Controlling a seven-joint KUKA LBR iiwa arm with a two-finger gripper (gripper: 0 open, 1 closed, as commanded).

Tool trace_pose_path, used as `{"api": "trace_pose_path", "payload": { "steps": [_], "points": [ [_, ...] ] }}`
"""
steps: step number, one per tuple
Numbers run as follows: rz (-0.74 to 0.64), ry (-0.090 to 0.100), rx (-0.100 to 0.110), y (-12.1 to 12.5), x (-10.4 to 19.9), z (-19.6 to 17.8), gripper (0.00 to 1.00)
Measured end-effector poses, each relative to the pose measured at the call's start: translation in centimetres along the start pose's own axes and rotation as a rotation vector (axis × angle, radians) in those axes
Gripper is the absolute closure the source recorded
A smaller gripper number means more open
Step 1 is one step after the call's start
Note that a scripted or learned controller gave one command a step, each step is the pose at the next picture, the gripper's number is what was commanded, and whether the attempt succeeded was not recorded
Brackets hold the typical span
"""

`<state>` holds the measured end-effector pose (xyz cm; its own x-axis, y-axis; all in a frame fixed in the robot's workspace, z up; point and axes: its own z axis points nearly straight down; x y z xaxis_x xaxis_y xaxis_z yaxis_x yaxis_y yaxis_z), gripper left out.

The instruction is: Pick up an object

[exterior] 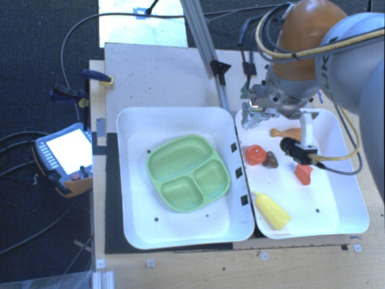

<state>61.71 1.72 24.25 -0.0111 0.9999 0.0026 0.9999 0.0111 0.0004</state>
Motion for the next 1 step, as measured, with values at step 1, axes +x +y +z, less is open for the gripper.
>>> {"api": "trace_pose_path", "payload": {
  "steps": [1],
  "points": [
    [0.001,0.0,-0.002,0.0,5.98,-0.41,1.0]
  ]
}}
